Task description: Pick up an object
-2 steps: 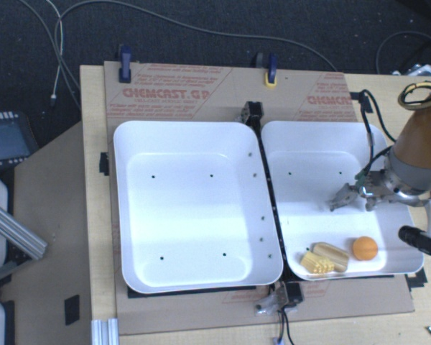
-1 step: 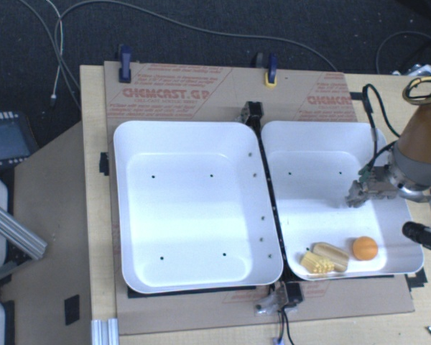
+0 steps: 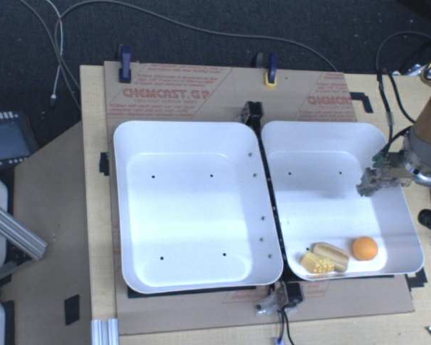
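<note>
Camera view shows two white bins side by side on the tabletop (image 3: 201, 92), meeting at a shared rim along the middle. The gripper (image 3: 370, 182) hangs over the right bin (image 3: 323, 149), close to that bin's right wall and about halfway along it; how it is set cannot be told from here, and nothing is seen in its hold. An orange ball (image 3: 365, 248) lies near the right bin's front edge, well apart from the gripper. Just beside the ball, toward the shared rim, sit a tan oblong piece (image 3: 332, 252) and a yellow corn-like piece (image 3: 316, 264), touching each other. Between the gripper and these three, the right bin's floor is bare. The left bin (image 3: 194, 207) lies beyond the shared rim.
</note>
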`<state>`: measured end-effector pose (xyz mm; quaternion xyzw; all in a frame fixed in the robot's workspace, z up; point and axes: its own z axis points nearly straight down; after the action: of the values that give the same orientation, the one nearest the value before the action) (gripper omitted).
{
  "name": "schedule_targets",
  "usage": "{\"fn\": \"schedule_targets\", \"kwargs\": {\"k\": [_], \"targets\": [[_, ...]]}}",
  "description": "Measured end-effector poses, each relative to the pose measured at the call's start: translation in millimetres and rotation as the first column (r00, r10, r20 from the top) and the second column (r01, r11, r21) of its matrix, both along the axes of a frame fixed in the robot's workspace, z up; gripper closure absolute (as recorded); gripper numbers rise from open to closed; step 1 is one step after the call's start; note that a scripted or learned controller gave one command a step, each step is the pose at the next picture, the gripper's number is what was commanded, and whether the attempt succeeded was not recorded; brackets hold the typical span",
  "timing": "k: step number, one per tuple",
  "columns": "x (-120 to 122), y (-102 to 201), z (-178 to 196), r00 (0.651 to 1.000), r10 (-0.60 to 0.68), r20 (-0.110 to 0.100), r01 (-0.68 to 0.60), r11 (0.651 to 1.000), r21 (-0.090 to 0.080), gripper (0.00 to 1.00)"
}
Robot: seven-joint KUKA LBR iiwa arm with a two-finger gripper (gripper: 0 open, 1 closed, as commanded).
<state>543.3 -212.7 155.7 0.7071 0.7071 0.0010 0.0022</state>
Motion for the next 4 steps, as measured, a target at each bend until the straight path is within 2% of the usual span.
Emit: {"fn": "schedule_targets", "kwargs": {"k": [1,2,3,4], "targets": [[-5.9,5.2,47.7,1.000,0.001,0.000,-0.001,1.000,0.000,1.00],[-5.3,5.1,70.0,1.000,0.000,-0.002,0.000,1.000,0.001,1.00],[6.9,57.2,65.9,1.000,0.005,-0.003,-0.005,1.000,0.003,1.00],[7.9,111.1,77.4,1.000,0.005,-0.003,-0.005,1.000,0.003,1.00]]}}
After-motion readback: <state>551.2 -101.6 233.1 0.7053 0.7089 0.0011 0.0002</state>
